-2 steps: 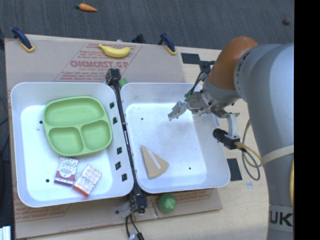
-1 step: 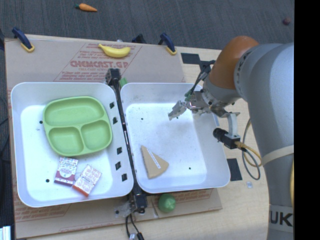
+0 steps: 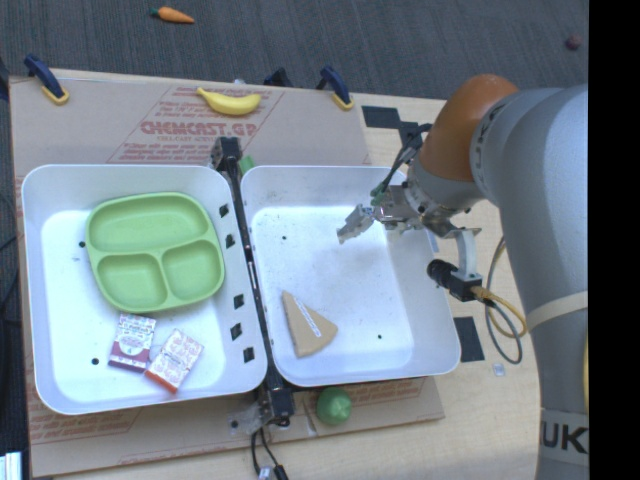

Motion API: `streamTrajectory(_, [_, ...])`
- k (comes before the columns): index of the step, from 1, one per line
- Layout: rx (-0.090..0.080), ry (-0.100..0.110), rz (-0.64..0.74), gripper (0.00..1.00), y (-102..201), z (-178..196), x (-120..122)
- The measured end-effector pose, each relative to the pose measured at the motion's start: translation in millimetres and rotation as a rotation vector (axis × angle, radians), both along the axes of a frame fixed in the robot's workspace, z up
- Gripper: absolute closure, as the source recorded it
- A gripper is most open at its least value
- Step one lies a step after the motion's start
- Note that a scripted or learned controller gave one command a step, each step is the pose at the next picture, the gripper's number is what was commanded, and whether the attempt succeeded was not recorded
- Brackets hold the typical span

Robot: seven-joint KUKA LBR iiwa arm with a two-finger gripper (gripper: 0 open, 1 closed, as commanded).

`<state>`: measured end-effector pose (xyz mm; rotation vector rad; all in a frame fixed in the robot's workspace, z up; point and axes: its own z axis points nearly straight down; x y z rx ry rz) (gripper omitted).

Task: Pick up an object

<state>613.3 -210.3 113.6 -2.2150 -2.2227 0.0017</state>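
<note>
A tan wedge shaped like a pizza slice (image 3: 305, 326) lies flat in the right bin (image 3: 420, 343), near its front left. My gripper (image 3: 352, 226) hangs over the upper middle of the same bin, pointing left, well above and to the right of the wedge. I see nothing held at its tip. In the left bin (image 3: 40, 298) sit a green divided plate (image 3: 155, 248) and two small red-and-white packets (image 3: 133, 342) (image 3: 174, 359) near the front.
A yellow banana (image 3: 230, 99) rests on the cardboard behind the bins. A green ball (image 3: 334, 406) sits on the bench edge in front of the right bin. An orange carrot (image 3: 174, 14) lies on the floor far back. Blue clamps hold the board's back edge.
</note>
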Motion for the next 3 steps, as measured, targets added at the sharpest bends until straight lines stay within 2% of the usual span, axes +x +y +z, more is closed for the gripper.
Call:
streamTrajectory(1, [-0.001,0.0,0.002,0.0,0.0,-2.1,-17.5])
streamTrajectory(2, [-0.001,-0.003,0.001,0.0,-0.1,12.6,43.9])
streamTrajectory(3, [0.0,0.0,0.004,0.0,0.6,-18.8,43.1])
